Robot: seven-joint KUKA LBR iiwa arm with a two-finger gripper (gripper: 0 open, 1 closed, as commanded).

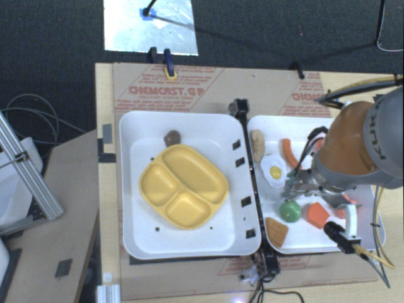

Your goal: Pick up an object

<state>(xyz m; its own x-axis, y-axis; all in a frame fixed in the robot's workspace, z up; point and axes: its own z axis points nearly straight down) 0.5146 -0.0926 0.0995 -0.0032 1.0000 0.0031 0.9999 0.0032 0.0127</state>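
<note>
Risk of a glancing or missed grasp, judging by the clutter. Gripper [298, 185] low over right bin [303, 237], just beside fried egg [274, 171], just above green ball [290, 211], with orange block [317, 214] near on the other side. Cannot tell gripper width, wide or narrow, and cannot make out anything held.

Likely trouble with the ball: round, smooth, apt to roll toward the block or the bin wall if nudged off-centre. With the egg: flat, thin-edged, glossy white around a yellow dome, hard to get under and prone to sliding on the slick white floor. With the block: chunky and squared, probably the easiest to grip, yet crowded by the ball.

Orange sausage [289, 151], slim and rounded, close beside the wrist and open to a knock. Pale bread roll [257, 145], long and matte, against the bin's left wall. Tan pastry wedge [276, 230], rough-looking, at the near corner.

Over in left bin [136, 232]: yellow tray [183, 185], moulded hard plastic with three hollows, set diamond-wise. Small brown lump [172, 137] touching or just beyond its far edge, well apart from the gripper.
</note>
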